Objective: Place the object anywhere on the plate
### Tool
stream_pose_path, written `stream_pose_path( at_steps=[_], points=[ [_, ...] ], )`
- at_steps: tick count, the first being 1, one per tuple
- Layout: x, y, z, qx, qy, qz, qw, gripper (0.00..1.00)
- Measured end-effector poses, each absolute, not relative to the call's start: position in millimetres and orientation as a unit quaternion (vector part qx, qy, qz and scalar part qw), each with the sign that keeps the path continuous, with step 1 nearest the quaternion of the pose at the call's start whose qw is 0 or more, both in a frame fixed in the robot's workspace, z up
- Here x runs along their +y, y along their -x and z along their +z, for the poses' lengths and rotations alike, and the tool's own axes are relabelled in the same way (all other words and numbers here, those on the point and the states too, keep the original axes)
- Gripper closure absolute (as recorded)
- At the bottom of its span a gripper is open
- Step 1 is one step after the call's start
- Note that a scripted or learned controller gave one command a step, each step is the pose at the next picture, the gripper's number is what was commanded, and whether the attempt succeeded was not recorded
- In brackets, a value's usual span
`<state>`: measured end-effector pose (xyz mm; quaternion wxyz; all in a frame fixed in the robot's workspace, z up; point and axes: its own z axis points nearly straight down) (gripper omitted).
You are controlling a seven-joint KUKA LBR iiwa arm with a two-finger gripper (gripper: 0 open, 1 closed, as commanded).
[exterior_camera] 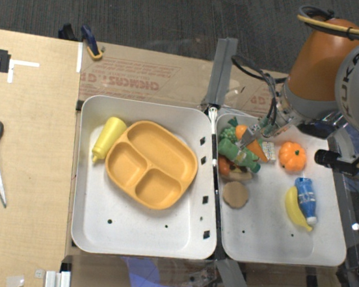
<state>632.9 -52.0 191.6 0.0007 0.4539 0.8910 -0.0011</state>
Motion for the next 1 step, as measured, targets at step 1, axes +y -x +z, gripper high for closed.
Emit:
stream_pose_path(
  at_steps=[1],
  points=[
    [-7.4, -537.3, 197.0, 0.914, -0.406, -0.0005, -0.001, 1.0]
  ],
)
